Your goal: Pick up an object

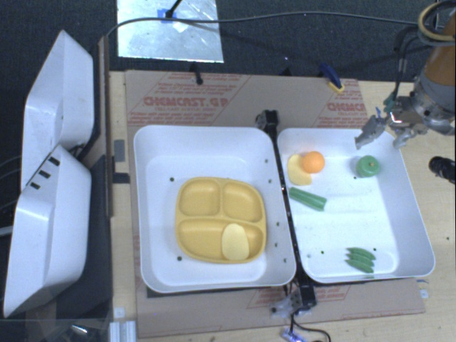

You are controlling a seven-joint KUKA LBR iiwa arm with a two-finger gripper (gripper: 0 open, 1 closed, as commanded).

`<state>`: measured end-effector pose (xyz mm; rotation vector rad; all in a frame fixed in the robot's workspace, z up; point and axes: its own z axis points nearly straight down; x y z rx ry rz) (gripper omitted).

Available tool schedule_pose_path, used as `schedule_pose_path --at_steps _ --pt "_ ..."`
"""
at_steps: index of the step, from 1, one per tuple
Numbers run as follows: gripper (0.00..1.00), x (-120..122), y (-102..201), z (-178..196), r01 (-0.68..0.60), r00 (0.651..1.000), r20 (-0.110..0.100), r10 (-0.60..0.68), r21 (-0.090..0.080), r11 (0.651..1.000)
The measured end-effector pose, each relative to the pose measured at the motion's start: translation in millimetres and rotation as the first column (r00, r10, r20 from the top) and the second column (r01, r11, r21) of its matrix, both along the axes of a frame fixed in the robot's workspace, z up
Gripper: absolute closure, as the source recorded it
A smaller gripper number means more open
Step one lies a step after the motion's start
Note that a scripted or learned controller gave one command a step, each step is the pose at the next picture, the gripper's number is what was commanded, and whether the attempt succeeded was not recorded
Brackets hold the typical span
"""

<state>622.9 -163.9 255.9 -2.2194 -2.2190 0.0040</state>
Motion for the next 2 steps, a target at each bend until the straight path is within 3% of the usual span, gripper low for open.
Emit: schedule_pose_path --at_steps 1,2 --pt "0.00 1 0 3 -0.001 1.000 0.005 0.001 -0.001 1.000" --pt "0.00 -1 -2 -59 0.000 1.000 0.001 0.000 0.000 1.000"
